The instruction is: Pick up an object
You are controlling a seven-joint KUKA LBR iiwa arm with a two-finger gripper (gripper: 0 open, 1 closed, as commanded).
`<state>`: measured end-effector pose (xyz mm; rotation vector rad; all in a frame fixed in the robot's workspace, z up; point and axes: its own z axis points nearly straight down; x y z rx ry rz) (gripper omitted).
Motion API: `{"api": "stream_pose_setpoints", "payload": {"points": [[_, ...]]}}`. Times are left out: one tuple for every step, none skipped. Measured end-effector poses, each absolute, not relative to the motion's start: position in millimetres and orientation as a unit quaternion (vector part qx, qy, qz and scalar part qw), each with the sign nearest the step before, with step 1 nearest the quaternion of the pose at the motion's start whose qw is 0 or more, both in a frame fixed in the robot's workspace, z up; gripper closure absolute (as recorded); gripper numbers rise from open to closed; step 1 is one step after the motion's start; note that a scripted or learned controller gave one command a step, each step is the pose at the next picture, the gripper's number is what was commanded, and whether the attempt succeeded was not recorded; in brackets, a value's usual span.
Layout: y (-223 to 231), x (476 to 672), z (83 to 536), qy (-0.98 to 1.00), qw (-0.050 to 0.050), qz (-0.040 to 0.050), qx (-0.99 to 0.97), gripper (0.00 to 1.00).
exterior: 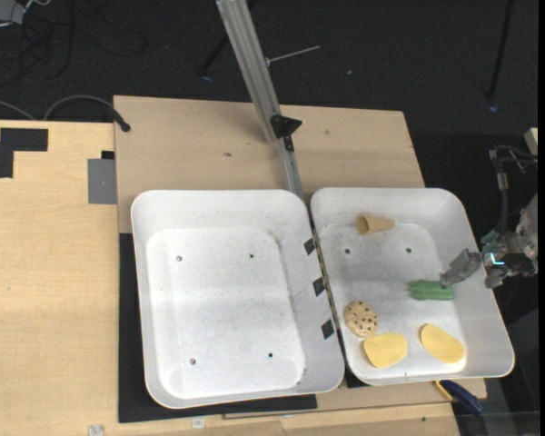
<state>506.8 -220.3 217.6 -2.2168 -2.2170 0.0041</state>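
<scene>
The right bin (454,209) holds several small items. A green piece (431,290) lies near its right wall, a tan cone-shaped piece (374,224) toward the back, a speckled cookie (361,316) at the front left, and two yellow pieces (384,350) (442,343) along the front. My gripper (477,269) hangs over the bin's right rim, open, with nothing between its fingers. Its left finger (459,267) points down at the right end of the green piece, just above it.
The left bin (145,243) sits beside the right one, joined by black clips along the shared rim. A grey metal rail (254,71) slants in from the back. Wooden bench surface lies left and behind.
</scene>
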Motion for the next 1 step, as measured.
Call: {"api": "stream_pose_setpoints", "payload": {"points": [[-220.6,507.6,219.4,-0.707,0.001,0.0003,-0.708,0.00]]}}
